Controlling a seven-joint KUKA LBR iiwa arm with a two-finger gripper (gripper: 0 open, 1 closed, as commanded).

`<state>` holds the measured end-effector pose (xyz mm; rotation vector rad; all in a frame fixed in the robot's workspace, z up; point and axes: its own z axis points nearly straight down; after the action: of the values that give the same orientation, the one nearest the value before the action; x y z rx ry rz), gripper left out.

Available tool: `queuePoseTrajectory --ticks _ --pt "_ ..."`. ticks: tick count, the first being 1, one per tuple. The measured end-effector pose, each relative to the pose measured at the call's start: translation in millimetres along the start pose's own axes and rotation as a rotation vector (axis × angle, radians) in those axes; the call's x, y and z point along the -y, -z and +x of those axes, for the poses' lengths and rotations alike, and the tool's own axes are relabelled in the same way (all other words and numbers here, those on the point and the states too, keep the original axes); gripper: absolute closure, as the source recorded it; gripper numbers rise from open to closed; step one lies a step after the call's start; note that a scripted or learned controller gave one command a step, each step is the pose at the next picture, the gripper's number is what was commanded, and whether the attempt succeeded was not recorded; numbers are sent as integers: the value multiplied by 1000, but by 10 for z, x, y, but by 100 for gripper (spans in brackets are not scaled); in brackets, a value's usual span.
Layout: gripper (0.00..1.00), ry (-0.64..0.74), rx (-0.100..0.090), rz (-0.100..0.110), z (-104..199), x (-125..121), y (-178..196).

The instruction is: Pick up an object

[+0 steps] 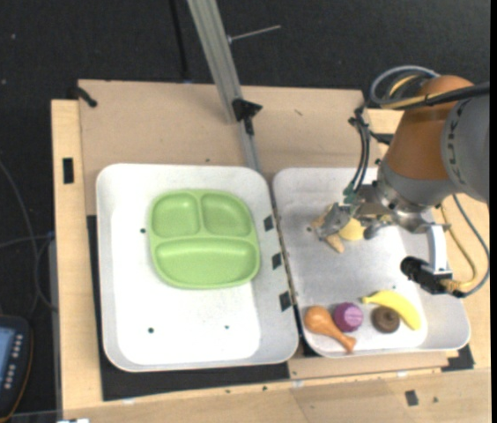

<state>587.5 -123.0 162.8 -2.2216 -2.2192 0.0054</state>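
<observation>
1. Arm (425, 148) comes in from the right, orange band up top, wrist bent down over the right bin (319, 192).
2. Gripper (341, 227) sits low in that bin's upper middle, fingers pointing left and down.
3. Fingers look closed around a small yellow piece (352, 230); a tan bit pokes out just below. Grip partly hidden, so contact not fully clear.
4. Along the bin's near edge: orange gourd (328, 324), purple cup (347, 315), brown ring (386, 320), banana (396, 307), all well apart from the gripper.
5. Left bin (125, 324) holds a green 3-part tray (204, 241).
</observation>
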Motion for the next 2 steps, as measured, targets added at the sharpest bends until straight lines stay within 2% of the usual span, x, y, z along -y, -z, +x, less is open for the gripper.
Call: queuePoseTrajectory --ticks 1,2 --pt "0 -1 0 -1 -25 10 -423" --pt "0 -3 0 -2 -35 11 -630"
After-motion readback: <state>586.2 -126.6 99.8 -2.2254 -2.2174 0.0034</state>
